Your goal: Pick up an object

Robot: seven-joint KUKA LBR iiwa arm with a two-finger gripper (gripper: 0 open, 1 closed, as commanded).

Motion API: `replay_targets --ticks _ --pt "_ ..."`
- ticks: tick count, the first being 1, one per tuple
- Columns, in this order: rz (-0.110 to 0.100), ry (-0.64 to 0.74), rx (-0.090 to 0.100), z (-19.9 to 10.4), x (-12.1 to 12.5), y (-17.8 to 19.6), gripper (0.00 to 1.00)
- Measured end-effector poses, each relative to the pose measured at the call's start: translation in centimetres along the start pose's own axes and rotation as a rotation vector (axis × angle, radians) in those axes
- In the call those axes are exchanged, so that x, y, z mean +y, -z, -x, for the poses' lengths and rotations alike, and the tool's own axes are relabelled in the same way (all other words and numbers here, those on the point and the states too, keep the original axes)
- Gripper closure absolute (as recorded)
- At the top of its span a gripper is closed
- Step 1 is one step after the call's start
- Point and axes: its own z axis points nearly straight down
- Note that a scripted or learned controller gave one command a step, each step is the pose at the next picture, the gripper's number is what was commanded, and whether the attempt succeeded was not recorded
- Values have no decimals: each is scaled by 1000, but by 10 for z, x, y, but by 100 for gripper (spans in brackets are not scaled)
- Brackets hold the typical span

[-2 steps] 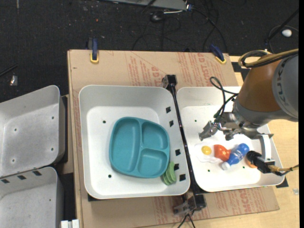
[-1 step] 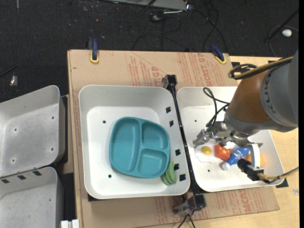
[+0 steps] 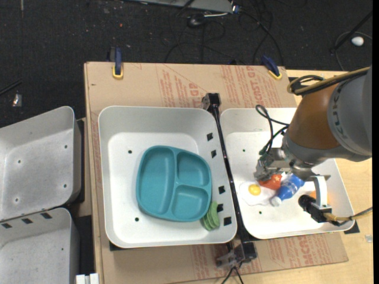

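Clutter is my worry: the pincer (image 3: 273,171), whose grip state I cannot tell, sits low in the right bin (image 3: 249,123) over a packed red object (image 3: 272,182), blue bottle (image 3: 289,189) and fried-egg toy (image 3: 253,191), so it may nudge rather than lift one.

Blue bottle (image 3: 289,190) lies tilted in right bin (image 3: 249,129); fried-egg toy (image 3: 253,191) beside it.

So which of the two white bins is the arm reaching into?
The right bin, the one with the fried-egg toy, blue bottle and an orange item. The left bin holds a teal divided plate instead.
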Motion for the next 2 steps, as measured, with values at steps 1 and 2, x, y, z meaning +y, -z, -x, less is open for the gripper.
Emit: replay_targets --ticks 1,2 --pt "5 1 -1 7 5 46 100" --pt "5 4 -1 7 2 89 100"
